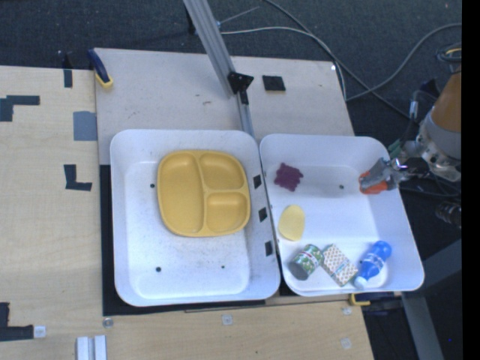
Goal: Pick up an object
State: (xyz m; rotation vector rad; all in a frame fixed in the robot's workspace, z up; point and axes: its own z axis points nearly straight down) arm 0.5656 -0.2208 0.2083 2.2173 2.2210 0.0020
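Gripper point(384, 172) at right bin point(390, 223) rim, orange thing point(372, 184) at fingertips

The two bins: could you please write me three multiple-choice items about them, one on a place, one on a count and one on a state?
1. Where does the yellow plate lie?
A. left bin
B. right bin
C. on the bench

2. How many things lie in the right bin?
A. two
B. five
C. eight

3. How does the claw stand?
A. over the right bin's right rim, holding nothing that shows
B. over the plate
C. lifting the bottle

Answers:
1 A: the plate rests in the left bin.
2 B: purple lump, yellow piece, can, packet, bottle.
3 A: the claw's orange tip hangs at that rim, apart from all five things.
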